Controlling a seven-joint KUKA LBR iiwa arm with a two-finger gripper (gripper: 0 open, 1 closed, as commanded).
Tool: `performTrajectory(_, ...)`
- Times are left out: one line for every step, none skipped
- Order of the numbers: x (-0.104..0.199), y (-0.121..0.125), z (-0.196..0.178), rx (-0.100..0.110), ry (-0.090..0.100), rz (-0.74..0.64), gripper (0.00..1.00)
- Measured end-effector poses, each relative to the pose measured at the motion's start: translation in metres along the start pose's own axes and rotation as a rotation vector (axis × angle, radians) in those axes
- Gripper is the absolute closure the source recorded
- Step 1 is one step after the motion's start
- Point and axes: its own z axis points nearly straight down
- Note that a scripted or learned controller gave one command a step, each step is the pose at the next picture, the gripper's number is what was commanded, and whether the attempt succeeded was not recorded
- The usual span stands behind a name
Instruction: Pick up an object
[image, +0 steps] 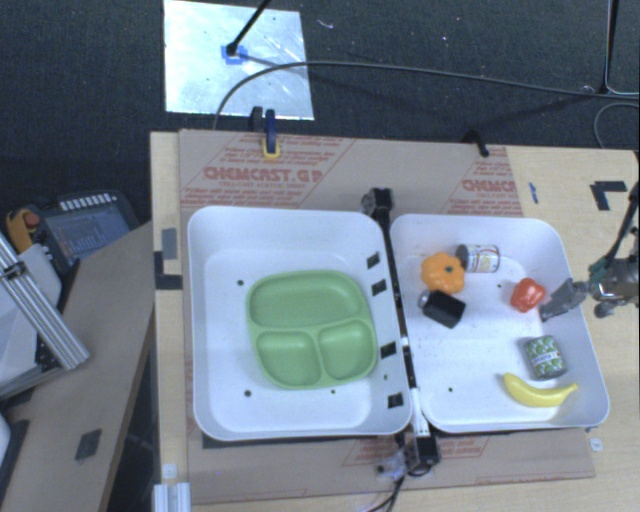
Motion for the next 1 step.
performTrajectory(-0.0042,-0.0091,0.0551,0.004,0.002,0.003,0.00)
